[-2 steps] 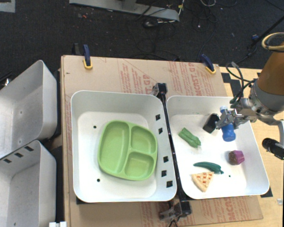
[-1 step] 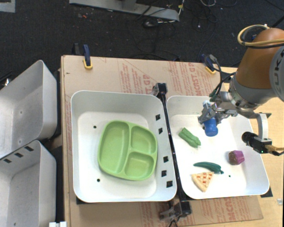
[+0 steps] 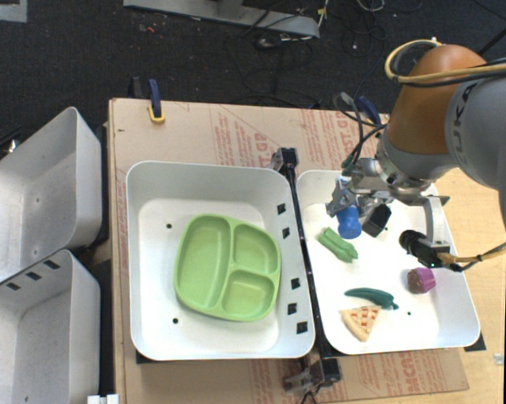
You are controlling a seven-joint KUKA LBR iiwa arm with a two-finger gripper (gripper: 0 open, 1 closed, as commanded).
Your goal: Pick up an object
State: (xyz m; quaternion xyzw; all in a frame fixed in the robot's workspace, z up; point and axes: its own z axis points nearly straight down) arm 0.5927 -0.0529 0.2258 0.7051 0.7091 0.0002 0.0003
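The arm reaches in from the right side and bends down over the right bin. Its end effector is low over the far left part of this bin. A small blue object sits directly under it, and it looks to be between the fingers, but I cannot tell if the end effector is clenched on it or released, because the wrist hides the fingertips.

Just beside the blue object, toward the front, a light green pea pod lies on the bin floor at a slant. Further to the front there is a dark green pepper, and just in front of it a slice of pizza. A purple object lies near the right wall of the bin, close to a black part with a cable.

The left bin holds a light green plate with three compartments, lying flat in the middle. Both bins rest side by side on the brown counter.
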